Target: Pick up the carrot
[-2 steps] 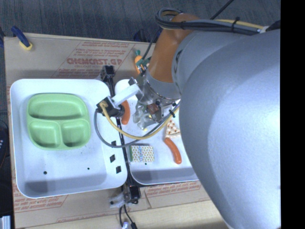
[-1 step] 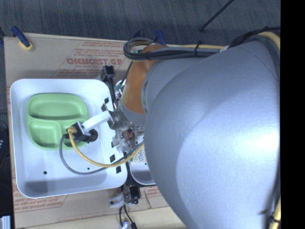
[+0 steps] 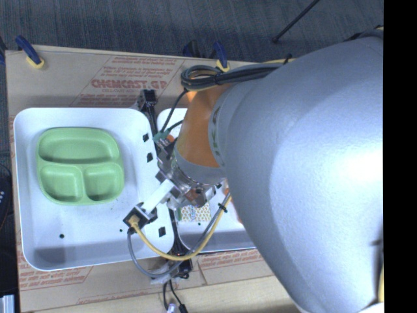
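mostly the grey arm [image 3: 306, 168] takes up the frame, a broad matte shell with a faint speckle, reaching in over the right bin [image 3: 228, 240] so that it covers nearly all of it; an orange band [image 3: 195, 139] rings the wrist. it hangs this low presumably because the program is working down into that bin. beneath and to the left of the end effector [image 3: 186, 207] sits the left bin [image 3: 26, 175], a shallow white tray with rounded corners and a smooth, slightly glossy floor. well to the left of the end effector, a pale green plate [image 3: 78, 165] rests flat in that bin, moulded plastic split into three compartments. the bench [image 3: 117, 77] under both bins is covered in printed brown cardboard. a yellow cable [image 3: 166, 253] and black cables [image 3: 215, 74] loop loosely near the wrist, slack left for movement. whether the end effector is open or closed cannot be told. the carrot cannot be made out; likely it lies under the arm, in the right bin.
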Robot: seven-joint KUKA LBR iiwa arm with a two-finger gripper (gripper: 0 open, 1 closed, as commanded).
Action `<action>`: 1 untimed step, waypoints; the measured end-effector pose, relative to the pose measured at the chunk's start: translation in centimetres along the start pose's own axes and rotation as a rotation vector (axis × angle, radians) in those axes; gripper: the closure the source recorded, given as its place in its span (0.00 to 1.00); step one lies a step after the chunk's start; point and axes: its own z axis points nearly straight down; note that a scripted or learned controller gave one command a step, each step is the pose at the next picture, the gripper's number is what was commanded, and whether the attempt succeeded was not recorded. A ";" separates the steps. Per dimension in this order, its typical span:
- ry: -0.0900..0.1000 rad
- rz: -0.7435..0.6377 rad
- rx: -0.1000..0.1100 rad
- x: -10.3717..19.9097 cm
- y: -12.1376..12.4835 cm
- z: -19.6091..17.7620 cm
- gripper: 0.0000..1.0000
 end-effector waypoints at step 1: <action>0.002 0.264 -0.003 5.2 -5.7 -3.9 1.00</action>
